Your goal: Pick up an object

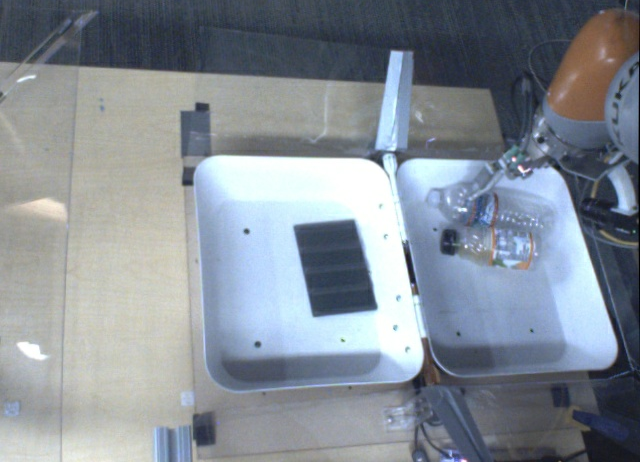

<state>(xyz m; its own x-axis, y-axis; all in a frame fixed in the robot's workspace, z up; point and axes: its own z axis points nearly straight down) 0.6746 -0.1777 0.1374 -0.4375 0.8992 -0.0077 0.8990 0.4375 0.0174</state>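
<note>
A black ribbed rectangular pad [335, 267] lies flat in the middle of the left white bin [230, 190]. Two clear plastic bottles lie in the upper half of the right bin [580, 330]. One has a dark cap and an orange-green label [492, 244]; the other is crumpled with a blue label [478, 204], just behind it. My gripper [512, 162] hangs over the right bin's back edge, just up and right of the crumpled bottle. Nothing is visibly held.
The grey arm with its orange band [590, 70] enters from the upper right. A metal post [396, 100] stands behind the seam between the bins. Cables [610, 215] run along the right bin's right side. Bare wooden bench [100, 250] lies to the left.
</note>
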